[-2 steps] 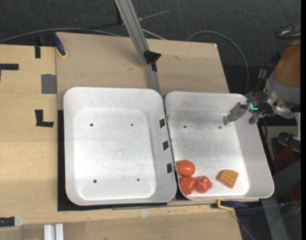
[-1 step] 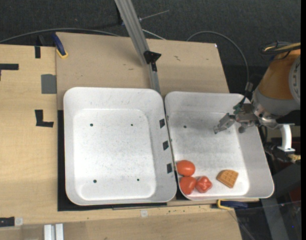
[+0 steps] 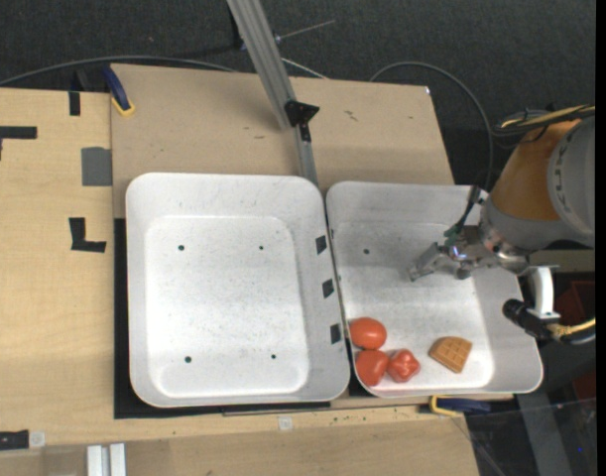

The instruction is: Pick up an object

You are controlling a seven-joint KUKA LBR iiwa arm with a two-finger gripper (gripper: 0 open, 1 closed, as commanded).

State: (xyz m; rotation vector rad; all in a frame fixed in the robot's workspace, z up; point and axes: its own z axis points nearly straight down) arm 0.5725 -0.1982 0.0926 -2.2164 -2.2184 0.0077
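White plastic, lightly speckled, forms both shallow bins, and each has rounded corners and a raised rim. The right bin [image 3: 382, 211] is taken as the landmark. Most of its floor is seen bare, so open room lies across its far and middle parts. The gripper [image 3: 426, 264] is seen above the middle of this bin, reaching in from its right side; whether it is open or closed, and whether anything is in it, cannot be told from this slanted view, though nothing is visibly held.

Along the near rim of the right bin four small things are gathered. A round red tomato [image 3: 369, 333] lies by the near left wall. Two more red pieces [image 3: 388, 366] sit just beside it, close against the near rim. A tan waffle-textured cracker [image 3: 450, 353] rests a little to their right, apart from them. All four lie well apart from the gripper.

The left bin [image 3: 144, 266] touches the right bin's left wall, where small black clips [image 3: 328, 288] are seen along the seam. A grey metal rail [image 3: 268, 53] slants down to the far left corner of the right bin.
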